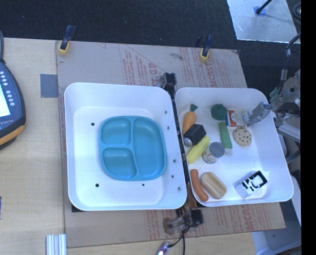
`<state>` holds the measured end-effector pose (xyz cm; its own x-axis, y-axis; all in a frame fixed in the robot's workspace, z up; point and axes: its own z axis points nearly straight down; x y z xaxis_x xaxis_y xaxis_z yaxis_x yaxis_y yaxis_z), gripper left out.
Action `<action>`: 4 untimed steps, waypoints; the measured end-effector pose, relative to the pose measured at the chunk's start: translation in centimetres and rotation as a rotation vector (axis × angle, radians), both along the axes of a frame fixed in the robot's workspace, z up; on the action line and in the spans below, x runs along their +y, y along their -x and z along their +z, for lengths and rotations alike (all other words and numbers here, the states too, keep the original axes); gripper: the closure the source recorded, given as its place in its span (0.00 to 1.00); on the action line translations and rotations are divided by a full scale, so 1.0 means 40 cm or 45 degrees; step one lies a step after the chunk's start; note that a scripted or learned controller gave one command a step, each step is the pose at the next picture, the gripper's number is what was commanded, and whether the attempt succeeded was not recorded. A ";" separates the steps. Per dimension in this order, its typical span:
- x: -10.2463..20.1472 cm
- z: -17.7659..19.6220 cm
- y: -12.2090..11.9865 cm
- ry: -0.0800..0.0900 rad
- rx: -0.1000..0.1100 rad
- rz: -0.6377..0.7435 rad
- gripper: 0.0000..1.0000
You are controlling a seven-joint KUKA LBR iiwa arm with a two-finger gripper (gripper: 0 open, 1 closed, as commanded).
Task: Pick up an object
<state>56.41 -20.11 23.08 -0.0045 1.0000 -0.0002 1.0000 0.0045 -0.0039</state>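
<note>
At the right bin's [275, 142] upper right corner, the gripper [258, 113] sits low, just beside the cookie [243, 137]; whether the claw is released or clenched cannot be determined. No object is lifted. Carrot [188, 120], corn cob [198, 150], can [216, 151] and bread roll [213, 185] lie within the right bin. Grasp and lift remain.

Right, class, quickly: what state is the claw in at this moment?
Claw: over the right bin's upper right, near the cookie; open or closed cannot be told.
</note>
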 end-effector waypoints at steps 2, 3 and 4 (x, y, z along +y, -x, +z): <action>0.112 -0.321 -0.207 0.003 -0.002 0.004 0.00; 0.130 -0.336 -0.235 0.006 -0.010 -0.001 0.00; 0.129 -0.308 -0.237 0.006 -0.011 0.003 1.00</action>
<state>65.88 -14.94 10.77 -0.0067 1.0000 -0.0049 1.0000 0.0067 0.0050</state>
